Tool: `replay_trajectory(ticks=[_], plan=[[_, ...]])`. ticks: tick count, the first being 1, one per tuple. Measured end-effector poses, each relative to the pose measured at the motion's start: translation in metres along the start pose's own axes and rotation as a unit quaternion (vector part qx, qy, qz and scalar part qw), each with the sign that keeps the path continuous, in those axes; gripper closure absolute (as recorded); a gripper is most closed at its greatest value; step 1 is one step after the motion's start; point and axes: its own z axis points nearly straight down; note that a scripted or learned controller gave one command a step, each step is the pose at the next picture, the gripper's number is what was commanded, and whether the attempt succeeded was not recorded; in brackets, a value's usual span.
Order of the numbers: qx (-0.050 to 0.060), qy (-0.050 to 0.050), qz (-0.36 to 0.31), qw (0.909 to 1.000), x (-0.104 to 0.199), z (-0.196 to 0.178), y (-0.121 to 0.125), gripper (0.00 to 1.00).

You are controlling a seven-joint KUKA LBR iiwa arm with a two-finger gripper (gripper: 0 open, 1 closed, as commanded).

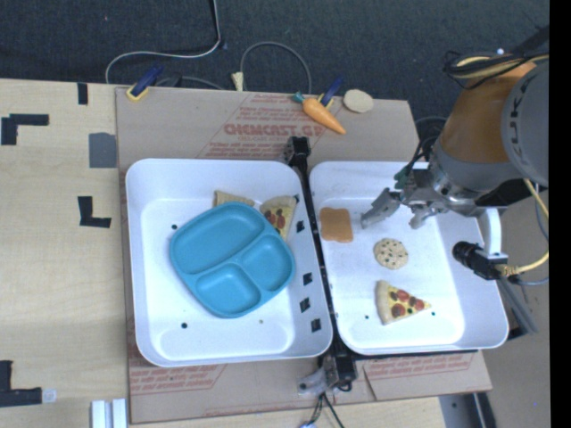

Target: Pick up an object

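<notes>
My gripper [399, 214] hangs over the right bin [352, 324], its two fingers spread open with nothing between them. A cookie with dark chips [391, 253] lies just below the fingers. A tan toast slice [336, 225] sits to the gripper's left, near the divider. A pizza slice [399, 303] rests toward the bin's front. In the left bin [147, 328] a blue divided plate [232, 259] lies tilted over a pizza slice [280, 213] and another tan piece [227, 200].
A toy carrot [322, 114] and a small beige round piece [359, 102] lie on the cardboard behind the bins. Cables loop at the back. The arm's grey and orange body [491, 123] looms over the right bin's far right side.
</notes>
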Motion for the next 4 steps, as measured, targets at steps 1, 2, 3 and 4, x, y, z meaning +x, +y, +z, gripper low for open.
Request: replay_trajectory(ticks=[1,2,3,4], plan=[[-0.006,-0.004,0.001,1.0000,-0.030,0.107,-0.018,0.00],[-0.010,-0.005,0.001,0.9999,-0.031,0.087,-0.014,1.00],[-0.001,0.000,0.000,1.0000,-0.041,0.071,-0.024,1.00],[0.000,0.000,0.000,1.0000,-0.041,0.073,-0.024,0.00]])
